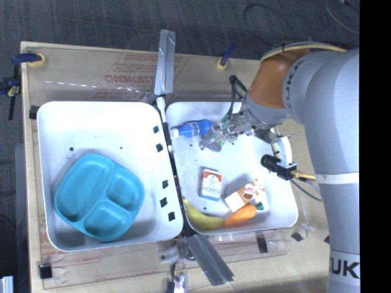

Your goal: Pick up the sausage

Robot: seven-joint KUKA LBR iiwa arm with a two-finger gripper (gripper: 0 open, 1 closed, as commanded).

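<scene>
The grey arm [324, 121] with its orange band rises closest to the lens, reaching over the right bin [287, 215] and ending in the gripper [215, 140], which sits low at the far end of that bin. How wide the gripper stands, and whether it has anything in it, cannot be told from this slant; the metal parts blur together. Just to the gripper's side, toward the divider, lies a blue bottle [190, 129], close to touching it. Nearer the camera than the gripper lies a small red-and-white box [211, 184], and beyond that, against the near wall, a banana [201, 217], a carrot [242, 213] and a printed packet [248, 195]. Well off from the gripper, in the left bin [46, 163], sits a blue divided plate [99, 195]. No sausage can be picked out with certainty; it may be hidden under the gripper, or the packet may be it. To do the step well, I judge the gripper should confirm the target first, come straight down with the bottle kept clear, close across the sausage's narrow width near its middle, and lift slowly so a round, slippery piece does not roll out.
</scene>
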